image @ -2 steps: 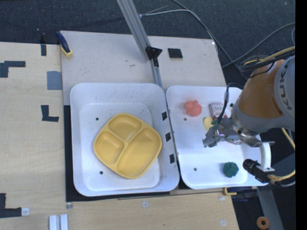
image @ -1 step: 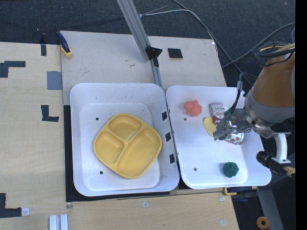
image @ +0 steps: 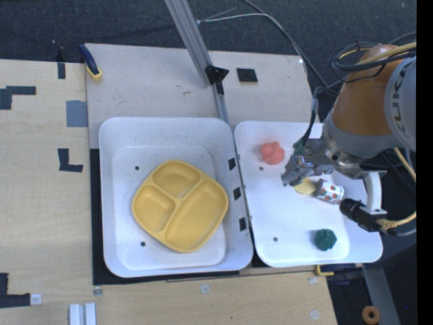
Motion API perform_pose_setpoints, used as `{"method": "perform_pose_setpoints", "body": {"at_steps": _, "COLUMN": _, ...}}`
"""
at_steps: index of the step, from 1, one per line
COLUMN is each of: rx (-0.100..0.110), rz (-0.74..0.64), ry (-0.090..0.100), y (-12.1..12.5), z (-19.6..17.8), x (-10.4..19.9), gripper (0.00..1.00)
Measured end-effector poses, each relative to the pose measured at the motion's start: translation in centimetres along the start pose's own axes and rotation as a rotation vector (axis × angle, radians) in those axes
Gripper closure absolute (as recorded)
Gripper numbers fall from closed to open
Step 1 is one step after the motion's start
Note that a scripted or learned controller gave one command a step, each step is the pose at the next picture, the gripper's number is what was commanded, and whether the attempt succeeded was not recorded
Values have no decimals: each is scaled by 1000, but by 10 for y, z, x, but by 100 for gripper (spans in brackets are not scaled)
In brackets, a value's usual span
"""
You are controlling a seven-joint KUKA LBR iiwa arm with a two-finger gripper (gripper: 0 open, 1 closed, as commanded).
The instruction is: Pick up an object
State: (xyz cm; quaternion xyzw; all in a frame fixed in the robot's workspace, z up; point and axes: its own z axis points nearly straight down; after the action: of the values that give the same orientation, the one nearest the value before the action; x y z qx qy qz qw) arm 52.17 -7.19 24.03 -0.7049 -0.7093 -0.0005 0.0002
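In the right bin (image: 284,229) lie a red lumpy object (image: 272,152) near the back left, a pale yellow piece (image: 306,187), a small white object with red marks (image: 330,193), and a dark green ball (image: 325,239) near the front. My gripper (image: 300,170) hangs low over the bin's middle, just above and left of the yellow piece. The arm's wrist hides much of the fingers, and nothing shows clearly between them.
The left bin (image: 122,147) holds a yellow divided plate (image: 180,205). A slanted metal pole (image: 189,26) rises behind the bins. Black cables (image: 369,219) run along the right bin's right side.
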Motion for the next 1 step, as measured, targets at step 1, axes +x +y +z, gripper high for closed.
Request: {"method": "perform_pose_setpoints", "body": {"at_steps": 1, "rx": 2, "rz": 0, "ry": 0, "y": 30, "z": 15, "x": 44, "gripper": 100}}
